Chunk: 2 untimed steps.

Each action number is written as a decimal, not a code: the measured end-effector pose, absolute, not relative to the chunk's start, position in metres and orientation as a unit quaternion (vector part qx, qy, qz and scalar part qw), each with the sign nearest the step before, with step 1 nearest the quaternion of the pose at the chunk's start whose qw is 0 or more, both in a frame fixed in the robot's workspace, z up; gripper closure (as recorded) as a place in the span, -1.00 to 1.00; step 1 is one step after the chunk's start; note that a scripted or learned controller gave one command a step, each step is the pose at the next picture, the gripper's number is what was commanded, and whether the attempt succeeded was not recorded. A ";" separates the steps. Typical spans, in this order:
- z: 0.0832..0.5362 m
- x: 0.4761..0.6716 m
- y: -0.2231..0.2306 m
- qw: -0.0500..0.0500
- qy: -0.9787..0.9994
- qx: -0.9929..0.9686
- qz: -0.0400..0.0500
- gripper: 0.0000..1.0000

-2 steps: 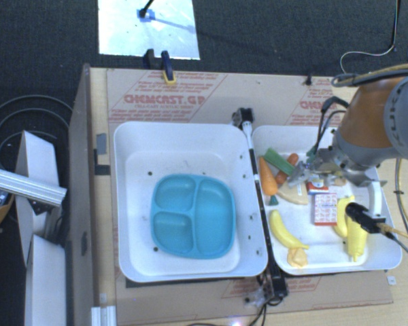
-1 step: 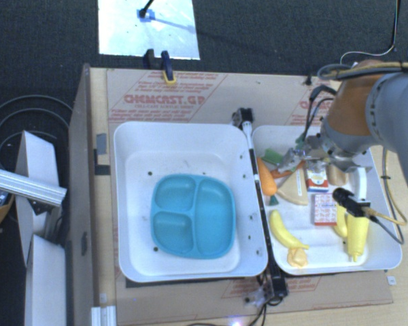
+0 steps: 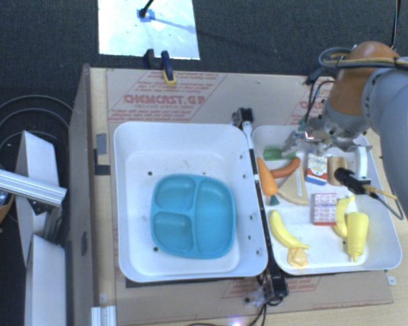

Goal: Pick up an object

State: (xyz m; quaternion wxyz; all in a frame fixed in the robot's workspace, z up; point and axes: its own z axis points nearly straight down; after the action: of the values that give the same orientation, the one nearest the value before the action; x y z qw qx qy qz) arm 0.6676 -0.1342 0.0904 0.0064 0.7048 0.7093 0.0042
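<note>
The tool (image 3: 311, 138) hangs low over the back of the crowded bin (image 3: 383, 251) on the view's right, and whether it is open or closed cannot be told from up here. Nothing is seen in its grip. Closest to it is a small carton (image 3: 316, 170), just in front, with a red sausage (image 3: 286, 168) off to one side beside a carrot (image 3: 264, 176). Either would do as the pick. The smart play is probably the carton: line up over its middle, come straight down, and keep clear of its close neighbours. Further out there's a patterned box (image 3: 324, 209), a banana (image 3: 283, 228), and an ear of corn (image 3: 357, 233). The count: two bins, two boxes, one sausage, one carrot, one banana, one corn. The other bin (image 3: 137, 182) carries one blue divided plate (image 3: 192, 216).
</note>
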 end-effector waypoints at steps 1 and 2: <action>0.104 0.668 -0.136 0.012 0.710 0.704 0.005 1.00; 0.103 0.668 -0.136 0.011 0.710 0.704 0.004 -1.00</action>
State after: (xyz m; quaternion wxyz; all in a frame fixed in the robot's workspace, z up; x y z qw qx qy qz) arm 0.6680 -0.1358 0.1029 0.0114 0.7037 0.7103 0.0043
